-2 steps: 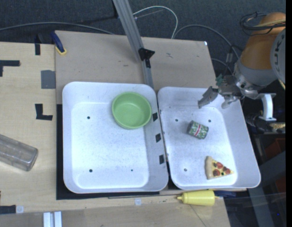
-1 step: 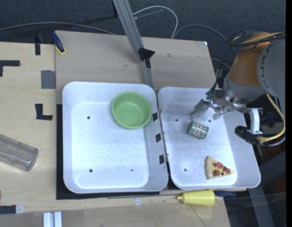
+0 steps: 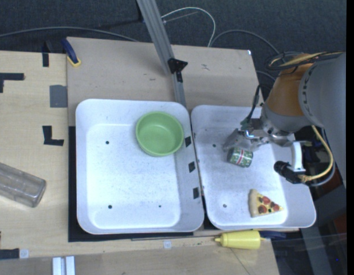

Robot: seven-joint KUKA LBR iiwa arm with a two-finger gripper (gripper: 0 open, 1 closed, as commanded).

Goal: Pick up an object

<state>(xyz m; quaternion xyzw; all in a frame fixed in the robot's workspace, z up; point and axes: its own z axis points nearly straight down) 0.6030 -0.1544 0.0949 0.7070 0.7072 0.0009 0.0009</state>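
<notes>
Can [image 3: 241,157] lies on its side in the right bin [image 3: 214,205], directly under your gripper [image 3: 244,142]; its jaws look spread around the can's top, poised to pinch, though contact is unclear.

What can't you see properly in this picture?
- Gripper, camera view: too small and blurred to tell whether it holds the can just below it.
- Can: label too small to read.
- Arm: cut off by the right edge.
- Yellow bottle: partly hidden behind the right bin's front rim.
- Pizza toy: toppings blurred.
- Clear cup: cut off by the left edge.
</notes>
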